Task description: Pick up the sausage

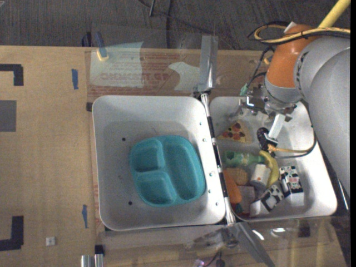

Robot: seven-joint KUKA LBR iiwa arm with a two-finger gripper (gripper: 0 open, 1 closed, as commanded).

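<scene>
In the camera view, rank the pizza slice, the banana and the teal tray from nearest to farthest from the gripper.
1. Pizza slice: in the right bin, just below and left of the gripper.
2. Banana: lower in the right bin.
3. Teal tray: across the divide, in the left bin.

Bench (44, 160): brown top w/ black corner marks (12, 74) and blue tape strips (74, 79).

View-left bin (111, 115): 1 teal plate (167, 170), 3 compartments, lying flat near ctr.

View-right bin (320, 196): contents crowded toward its left side.
- Pizza slice (236, 132): top of the group.
- Green toy (236, 159): just below the slice.
- Banana (272, 166): touching a white can (259, 175).
- Orange piece (233, 192) (carrot-like, type unclear): against the left wall.
- 2 black-and-white blocks (291, 179): just beside the banana, lower right.
</scene>
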